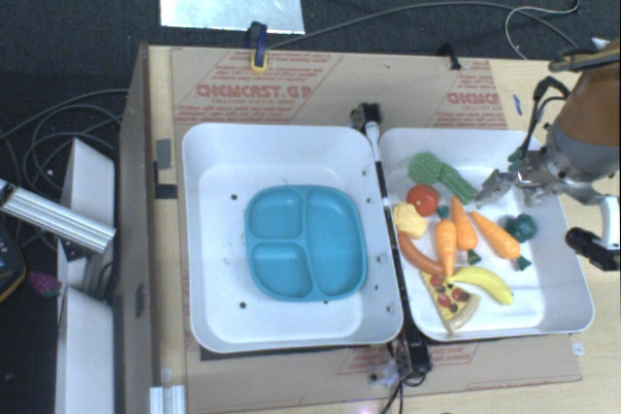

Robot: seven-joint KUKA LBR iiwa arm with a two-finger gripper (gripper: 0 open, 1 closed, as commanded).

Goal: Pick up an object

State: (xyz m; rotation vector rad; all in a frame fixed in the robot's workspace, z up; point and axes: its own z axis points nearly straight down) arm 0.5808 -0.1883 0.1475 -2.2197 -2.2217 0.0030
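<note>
Toy food is piled in the right-hand bin (572, 301), and that's where the pick has to come from: the arm (587, 126) leans in from the right and its tool (497, 185) hovers low over the upper middle of that bin, just beside the green broccoli (437, 174) and above the carrots. Are the fingers apart or together? Cannot tell from this angle, they blur into grey metal. Nothing sits between them, so I'd call the grab not yet made. To do it well, I'd go for a piece at the edge of the heap, say the outer carrot (496, 236), straddling its narrow width so neighbours don't get pinched along. Count time: three carrots, one tomato (422, 199), one banana (482, 282), one pizza slice (453, 300), one red sausage (417, 254), one dark teal piece (522, 228). Left bin (209, 208): one blue divided plate (305, 241), three sections. Two bins on the table (320, 78).
</note>
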